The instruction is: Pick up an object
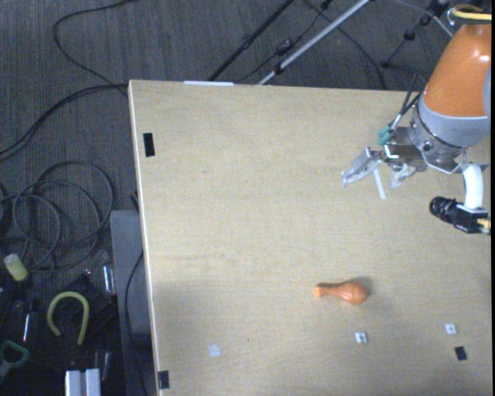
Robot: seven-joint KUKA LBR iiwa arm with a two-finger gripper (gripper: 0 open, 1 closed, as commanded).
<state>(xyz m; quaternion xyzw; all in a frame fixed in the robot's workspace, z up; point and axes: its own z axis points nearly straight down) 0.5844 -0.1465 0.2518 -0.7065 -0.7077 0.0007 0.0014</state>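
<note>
My fingers (378,170) hang spread and empty; the orange pear-shaped toy (343,292) lies well below them on the counter (231,221). Its rounded body may roll away.

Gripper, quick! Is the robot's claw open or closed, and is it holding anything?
Gripper: open, fingers spread, nothing between them. It sits up and to the right of the orange object lying on the bench.
</note>
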